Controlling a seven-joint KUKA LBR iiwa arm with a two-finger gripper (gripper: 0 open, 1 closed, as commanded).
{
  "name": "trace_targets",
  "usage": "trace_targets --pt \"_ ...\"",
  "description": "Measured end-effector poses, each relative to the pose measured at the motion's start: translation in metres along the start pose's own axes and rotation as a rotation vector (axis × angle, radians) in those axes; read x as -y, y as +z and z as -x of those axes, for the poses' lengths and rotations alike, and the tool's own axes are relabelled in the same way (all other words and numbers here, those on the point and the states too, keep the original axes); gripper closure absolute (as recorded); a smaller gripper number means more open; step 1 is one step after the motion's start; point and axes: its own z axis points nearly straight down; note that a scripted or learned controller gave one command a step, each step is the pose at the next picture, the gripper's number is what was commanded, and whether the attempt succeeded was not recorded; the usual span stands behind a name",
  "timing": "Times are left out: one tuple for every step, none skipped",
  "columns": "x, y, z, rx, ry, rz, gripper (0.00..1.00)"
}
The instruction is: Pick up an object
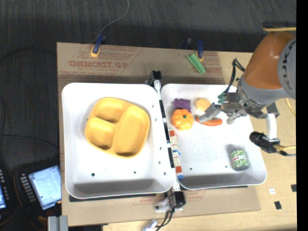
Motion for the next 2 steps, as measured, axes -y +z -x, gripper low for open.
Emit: trace_targets --pt "-0.016 0.11 -0.022 0.001 0.0 0.007 0.0" --pt "0.075 0.109 -0.036 0.003 0.002 0.012 0.0"
